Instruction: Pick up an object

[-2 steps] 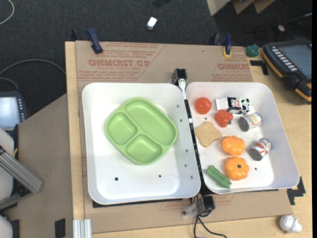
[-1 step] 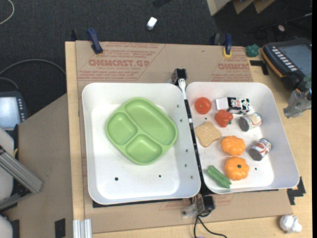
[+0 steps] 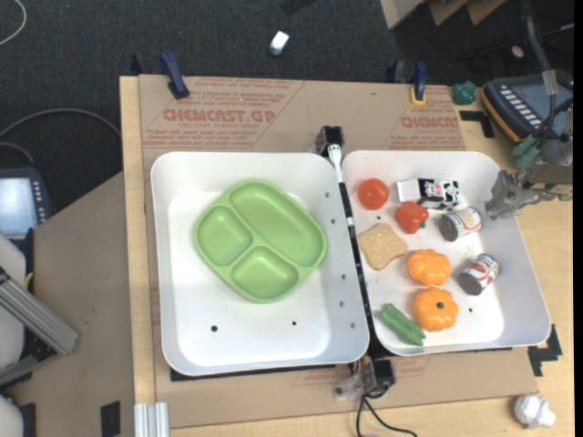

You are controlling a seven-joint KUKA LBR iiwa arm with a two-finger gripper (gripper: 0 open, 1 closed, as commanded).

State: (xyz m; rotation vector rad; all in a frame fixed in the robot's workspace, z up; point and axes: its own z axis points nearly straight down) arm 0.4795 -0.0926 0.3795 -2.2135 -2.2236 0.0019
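Your worktop (image 3: 273, 107) is a tan board printed "CHEMCAST" in red near its far edge, held by a blue clamp (image 3: 173, 73) at the far left and a second clamp (image 3: 418, 82) at the far right. Two white bins sit on it, touching along their inner rims. The left bin (image 3: 182, 317) carries a green divided plate (image 3: 260, 240) with three compartments, lying near its centre. The right bin (image 3: 524, 308) holds all the loose items: a slice of toast (image 3: 382, 245) near the inner rim, an orange pumpkin (image 3: 435, 309) at the near side, an orange fruit (image 3: 428, 266) just behind it, a green vegetable (image 3: 402, 324) beside the near rim, a red tomato (image 3: 372, 193) and a red pepper (image 3: 411, 216) toward the far side, two small cans (image 3: 477, 274) lying tilted on the right, and a black-and-white carton (image 3: 435, 190) whose print is too small for you to read. The arm comes in at the right edge, and the hand (image 3: 506, 192) hangs at the right bin's right rim, just beside the upper can (image 3: 460, 222); you cannot tell whether it is wide or narrow. Nothing shows between it and the items.
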